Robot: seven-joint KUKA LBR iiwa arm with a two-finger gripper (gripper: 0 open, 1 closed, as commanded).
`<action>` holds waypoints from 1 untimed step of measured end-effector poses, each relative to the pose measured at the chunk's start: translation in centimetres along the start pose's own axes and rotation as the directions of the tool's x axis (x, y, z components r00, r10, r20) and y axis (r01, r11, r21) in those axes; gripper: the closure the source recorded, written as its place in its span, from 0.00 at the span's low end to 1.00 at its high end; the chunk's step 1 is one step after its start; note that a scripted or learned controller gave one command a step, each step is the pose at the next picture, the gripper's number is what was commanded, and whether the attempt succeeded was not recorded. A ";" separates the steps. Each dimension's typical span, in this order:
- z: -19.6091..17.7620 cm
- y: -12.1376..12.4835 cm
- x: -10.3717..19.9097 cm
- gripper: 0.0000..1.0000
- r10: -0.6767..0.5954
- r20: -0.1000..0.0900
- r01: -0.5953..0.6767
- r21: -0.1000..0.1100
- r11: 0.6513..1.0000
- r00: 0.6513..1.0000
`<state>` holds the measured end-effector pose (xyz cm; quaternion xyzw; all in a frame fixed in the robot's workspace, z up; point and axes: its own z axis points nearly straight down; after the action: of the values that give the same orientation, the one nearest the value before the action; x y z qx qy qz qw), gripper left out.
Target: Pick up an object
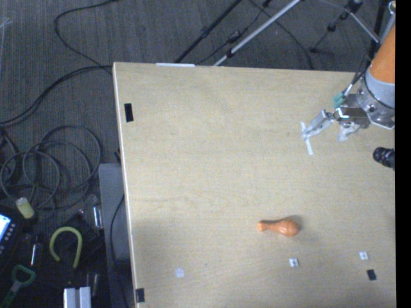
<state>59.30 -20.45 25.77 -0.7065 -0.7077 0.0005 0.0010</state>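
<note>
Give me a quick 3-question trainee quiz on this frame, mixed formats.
1. True or false: the gripper is holding the orange pear-shaped object.
2. Multiple choice: where does the orange object lie in the camera view? A) upper left of the tan board B) lower middle-right of the board C) on the floor among the cables
3. Fill in: the arm reaches in from the view's ____ side.

Key: 1 false, the object lies on the board, apart from the gripper; 2 B; 3 right.

Cables [51,165] coil on grey carpet [58,50] (left of the bench [212,146]); tripod legs [270,18] behind.
</note>
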 end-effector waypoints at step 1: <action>10.5 5.9 -1.6 0.00 -0.079 0.004 0.079 0.001 0.997 0.997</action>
<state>65.18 -22.03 15.26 -0.6781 -0.7349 0.0023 0.0000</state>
